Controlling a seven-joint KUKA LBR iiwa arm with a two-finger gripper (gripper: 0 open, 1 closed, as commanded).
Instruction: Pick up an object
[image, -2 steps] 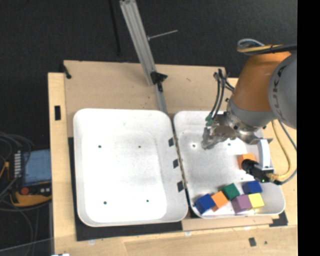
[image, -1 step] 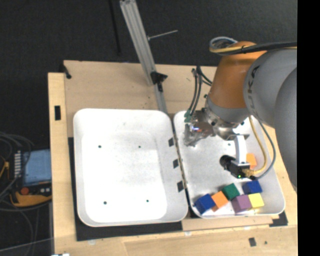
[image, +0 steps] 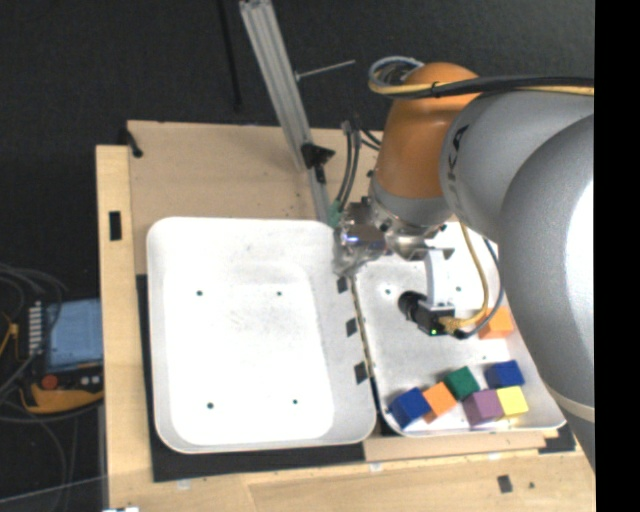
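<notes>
Pale wooden surface against a dark floor; two shallow white bins are set side by side on it.

Camera view.
- No object is seen in the left bin.
- In the right bin, six blocks are gathered along the near edge: a blue block, an orange block touching it, a green block, a purple block, a yellow block, and a second blue block just behind the yellow one. All six rest on the bin floor; none is raised.
- The arm is brought in from the right. Its pincer is placed at the far left corner of the right bin, just beside the rim shared with the left bin and well apart from the blocks.
- Whether the pincer is open or closed cannot be told from this angle. Nothing is seen held in it.

Progress, as judged: the task is at an early stage. No block has been grasped or lifted. Left to be done: a block is to be chosen, the pincer carried to the near edge, lowered, closed, and raised with the block in it. The blocks are closely packed; the blue block at the left end is judged the most accessible.
</notes>
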